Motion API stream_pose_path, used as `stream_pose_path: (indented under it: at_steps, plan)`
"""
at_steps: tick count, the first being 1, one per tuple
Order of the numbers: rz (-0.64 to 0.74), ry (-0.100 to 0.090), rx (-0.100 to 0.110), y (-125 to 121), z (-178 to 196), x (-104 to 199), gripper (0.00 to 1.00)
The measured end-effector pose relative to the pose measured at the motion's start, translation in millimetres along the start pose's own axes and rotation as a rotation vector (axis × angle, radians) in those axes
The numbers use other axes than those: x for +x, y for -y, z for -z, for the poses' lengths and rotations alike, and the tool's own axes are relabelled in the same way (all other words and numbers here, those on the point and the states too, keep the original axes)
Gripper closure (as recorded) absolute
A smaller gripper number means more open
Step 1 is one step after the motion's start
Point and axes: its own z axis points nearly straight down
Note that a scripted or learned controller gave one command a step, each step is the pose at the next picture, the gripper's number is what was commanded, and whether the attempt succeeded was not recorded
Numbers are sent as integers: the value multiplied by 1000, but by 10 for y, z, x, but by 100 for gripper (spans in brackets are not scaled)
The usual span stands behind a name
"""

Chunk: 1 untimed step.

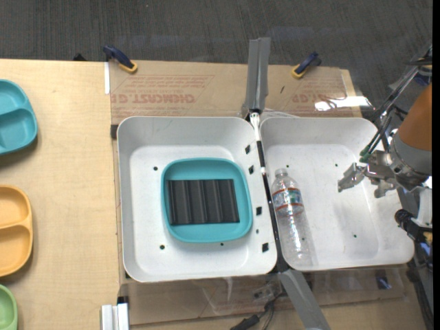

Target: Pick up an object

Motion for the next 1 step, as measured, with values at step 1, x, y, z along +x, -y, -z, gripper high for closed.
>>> stream_pose_path:
  at_steps: [1]
  plan:
    - [141, 0, 0, 160, -144, 811, 0]
